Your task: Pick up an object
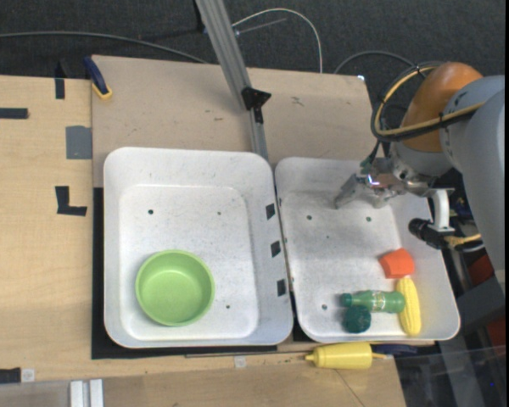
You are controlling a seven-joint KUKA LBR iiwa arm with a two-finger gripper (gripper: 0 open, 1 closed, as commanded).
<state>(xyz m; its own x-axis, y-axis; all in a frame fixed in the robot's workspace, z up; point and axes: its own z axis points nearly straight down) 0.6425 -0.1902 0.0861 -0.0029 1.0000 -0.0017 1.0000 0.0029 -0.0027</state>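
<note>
Nearest, on the bench's (34,270) front edge just outside the right bin's (322,176) front rim, a yellow bottle (343,356) lies on its side. Inside the right bin's front right corner: green bottle (375,301) lying flat, dark teal piece (355,319) touching its front side, yellow banana-like object (410,304) lying against the bottle's right end, close to the right rim. Orange block (397,264) just behind the banana, apart from the green bottle.

Left bin (187,164), front left part: light green bowl (175,287), upright, alone on the bin floor.

Farther back, the gripper (349,196) sits low over the back half of the right bin, toward its right side, well apart from the cluster of objects at the front right corner. Jaws point left and slightly down toward the bin floor; nothing shows between them, but cannot tell whether they are spread or pressed together, too small and blurred. Arm (479,142) comes in from the right edge, grey link high over the bin's right rim, orange band (437,100) behind the wrist, black cables looping over it.

Back of the bench: a grey metal pole (229,49) slants up from between the bins' back rims. Blue and yellow clamp (97,78) at the back left corner of the brown board.
</note>
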